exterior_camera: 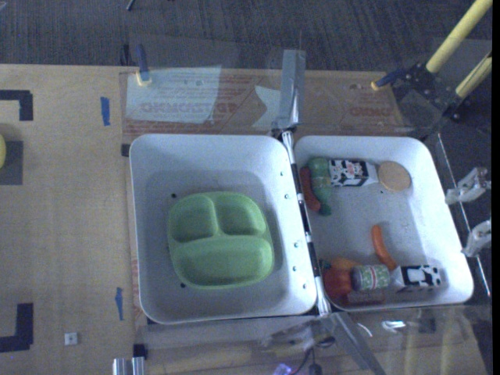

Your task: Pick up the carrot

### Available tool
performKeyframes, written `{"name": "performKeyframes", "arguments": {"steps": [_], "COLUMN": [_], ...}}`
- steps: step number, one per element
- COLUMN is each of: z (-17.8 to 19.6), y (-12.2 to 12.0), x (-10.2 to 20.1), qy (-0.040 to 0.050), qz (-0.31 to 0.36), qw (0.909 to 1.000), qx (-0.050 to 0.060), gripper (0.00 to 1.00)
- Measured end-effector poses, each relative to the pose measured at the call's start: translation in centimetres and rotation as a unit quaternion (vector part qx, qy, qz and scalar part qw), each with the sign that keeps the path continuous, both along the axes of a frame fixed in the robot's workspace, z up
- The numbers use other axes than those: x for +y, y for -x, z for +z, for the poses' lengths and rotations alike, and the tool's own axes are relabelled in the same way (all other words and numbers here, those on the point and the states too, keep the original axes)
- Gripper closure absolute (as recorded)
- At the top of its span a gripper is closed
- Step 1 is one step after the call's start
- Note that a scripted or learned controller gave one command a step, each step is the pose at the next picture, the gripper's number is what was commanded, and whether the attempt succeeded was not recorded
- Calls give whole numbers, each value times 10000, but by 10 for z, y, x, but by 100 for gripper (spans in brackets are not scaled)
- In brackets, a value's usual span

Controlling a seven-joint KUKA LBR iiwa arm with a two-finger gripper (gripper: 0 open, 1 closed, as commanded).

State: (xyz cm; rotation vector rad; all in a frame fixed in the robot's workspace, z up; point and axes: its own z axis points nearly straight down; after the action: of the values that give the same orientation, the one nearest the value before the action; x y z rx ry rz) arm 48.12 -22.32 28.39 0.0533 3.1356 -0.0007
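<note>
Here, the carrot (379,243) lies untouched on the floor of the right bin (437,209), apart from the cow-print cartons (349,172) and the bottle (371,276); whether the end effector is released or clenched cannot be told. Judged, the pick has not begun: the next move calls for a descent straight over the carrot. Faint red lettering on a sheet (173,104) on the tabletop (62,209) is unreadable.
</note>
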Motion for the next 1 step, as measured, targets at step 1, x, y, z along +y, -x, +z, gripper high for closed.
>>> {"name": "performKeyframes", "arguments": {"steps": [1], "z": [-51], "y": [0], "x": [1], "qy": [2], "qz": [3138], "qw": [9495], "qx": [11], "gripper": [0]}}
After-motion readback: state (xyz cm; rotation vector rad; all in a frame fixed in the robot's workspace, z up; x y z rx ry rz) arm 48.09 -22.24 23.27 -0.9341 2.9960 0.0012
